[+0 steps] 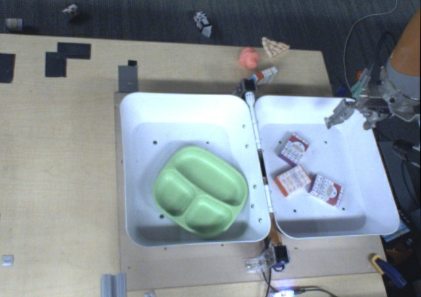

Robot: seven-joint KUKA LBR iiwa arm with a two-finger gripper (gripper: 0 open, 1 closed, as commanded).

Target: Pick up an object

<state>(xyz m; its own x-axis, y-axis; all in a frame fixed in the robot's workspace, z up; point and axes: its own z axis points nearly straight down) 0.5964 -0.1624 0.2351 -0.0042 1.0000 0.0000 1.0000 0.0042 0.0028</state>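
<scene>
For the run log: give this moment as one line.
gripper: above right bin far edge, holding nothing | three packets: lying in right bin | green tray: left bin

Three red-white packets [301,171], seemingly flat.

Green divided plate [200,189] in left bin [135,158], three small packets [293,149] in right bin [375,184], pincer [352,113] above right bin's far edge

A single fixed camera looks down at a slant from above the bench [59,177], far enough off to take in the left bin [135,158], the right bin [378,184] and dark floor beyond the bench's far edge.
</scene>
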